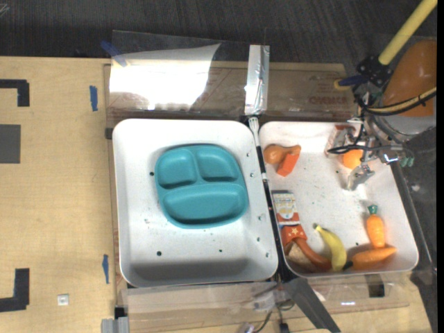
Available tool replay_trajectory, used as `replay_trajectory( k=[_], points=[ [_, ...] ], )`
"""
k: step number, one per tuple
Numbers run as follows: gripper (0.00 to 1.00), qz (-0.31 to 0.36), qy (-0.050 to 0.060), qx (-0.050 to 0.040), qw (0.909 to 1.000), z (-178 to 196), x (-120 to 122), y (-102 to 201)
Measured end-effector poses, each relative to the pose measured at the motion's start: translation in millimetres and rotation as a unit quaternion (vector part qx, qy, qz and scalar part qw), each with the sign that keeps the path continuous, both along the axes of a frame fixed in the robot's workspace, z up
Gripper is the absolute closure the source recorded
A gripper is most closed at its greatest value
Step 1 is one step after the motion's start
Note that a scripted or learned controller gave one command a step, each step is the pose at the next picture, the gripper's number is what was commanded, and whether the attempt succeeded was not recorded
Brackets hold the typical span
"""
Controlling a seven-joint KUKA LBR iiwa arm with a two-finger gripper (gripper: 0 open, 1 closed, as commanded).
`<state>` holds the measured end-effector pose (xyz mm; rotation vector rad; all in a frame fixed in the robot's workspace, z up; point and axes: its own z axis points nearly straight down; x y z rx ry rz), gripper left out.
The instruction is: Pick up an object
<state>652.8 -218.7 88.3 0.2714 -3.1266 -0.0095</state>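
Gripper (355, 175) sits low in the right bin (316, 186), near its far right corner, touching a small orange ball (352, 157); grip state cannot be told. Banana (331, 246) and carrot (375, 229) lie near the front edge. Teal divided plate (201, 184) fills the left bin (132, 207).

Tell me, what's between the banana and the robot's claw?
In the camera view, just bare speckled white bin floor lies between the banana and the gripper. The small carrot sits off to the side.
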Motion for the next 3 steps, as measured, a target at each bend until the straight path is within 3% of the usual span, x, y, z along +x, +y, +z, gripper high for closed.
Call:
replay_trajectory(
  k=[1,2,3],
  points=[
    [0.00,-0.025,0.002,0.0014,0.9997,0,0,0],
    [0.00,-0.014,-0.007,-0.0052,0.9999,1,-154,-7],
    [1.00,-0.012,-0.016,-0.0071,0.9998,15,-148,-6]
  ],
)
